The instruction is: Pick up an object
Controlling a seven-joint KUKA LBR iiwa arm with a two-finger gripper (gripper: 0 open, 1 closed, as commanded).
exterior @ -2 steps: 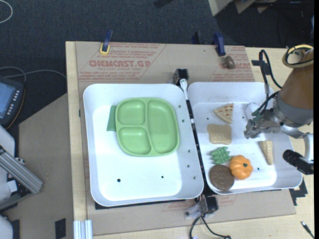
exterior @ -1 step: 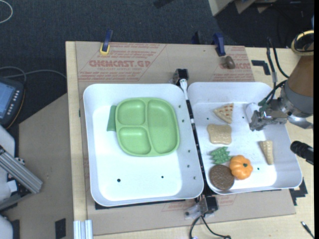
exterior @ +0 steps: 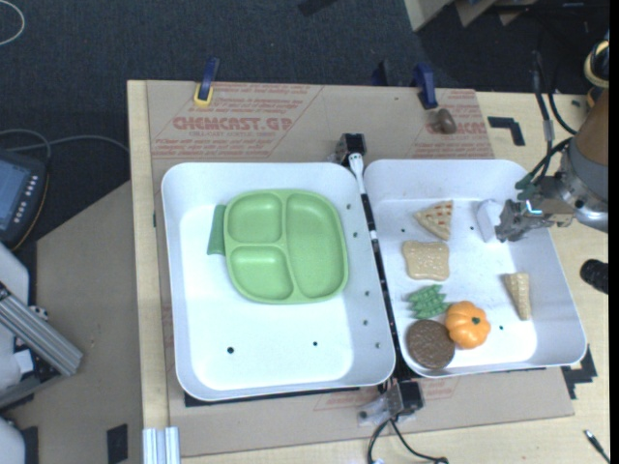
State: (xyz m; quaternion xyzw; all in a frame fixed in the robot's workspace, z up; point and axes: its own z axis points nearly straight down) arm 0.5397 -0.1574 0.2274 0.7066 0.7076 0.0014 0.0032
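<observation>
The right bin (exterior: 542,346) holds several toy foods: a pizza slice (exterior: 437,219), a tan cracker (exterior: 427,260), a green leafy piece (exterior: 427,303), an orange pumpkin (exterior: 467,324), a brown round patty (exterior: 429,344) and a cream cone-shaped piece (exterior: 519,293). My gripper (exterior: 511,222) hangs over the right bin's upper right part, right of the pizza slice and above the cone piece. Nothing shows between its fingers.
The left bin (exterior: 193,288) carries a green three-compartment plate (exterior: 286,246). Clamps (exterior: 204,83) hold the cardboard bench top at the back. Cables and the arm's body (exterior: 590,162) fill the right side.
</observation>
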